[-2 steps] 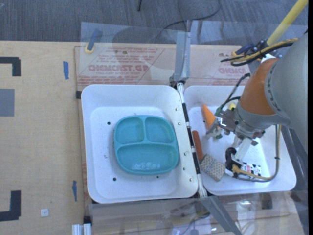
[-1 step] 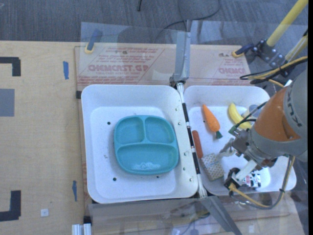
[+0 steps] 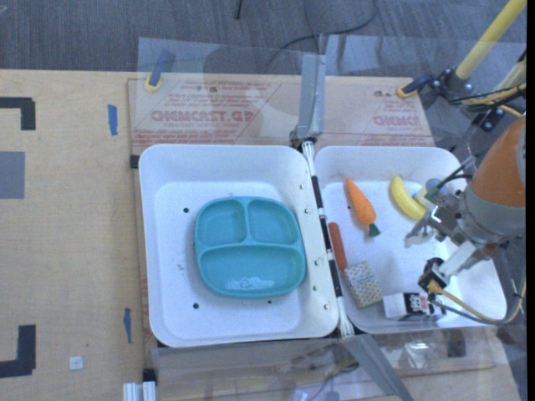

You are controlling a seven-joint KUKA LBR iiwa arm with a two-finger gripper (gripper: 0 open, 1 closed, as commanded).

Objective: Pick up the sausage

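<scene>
Lying against the right white bin's left wall, the slim reddish-brown sausage is found at nine o'clock from the two-finger gripper, its long axis running twelve-to-six; nothing is pinched, the spread cannot be told.

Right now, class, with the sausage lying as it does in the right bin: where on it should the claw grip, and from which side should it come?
Grip the sausage at its middle, coming straight down from above. It lies flat and slim, running lengthwise along the bin's left wall, so the claw should probably close across its narrow width. The wall sits very close on one side, leaving little room there; the sponge block lies near its lower end.
</scene>
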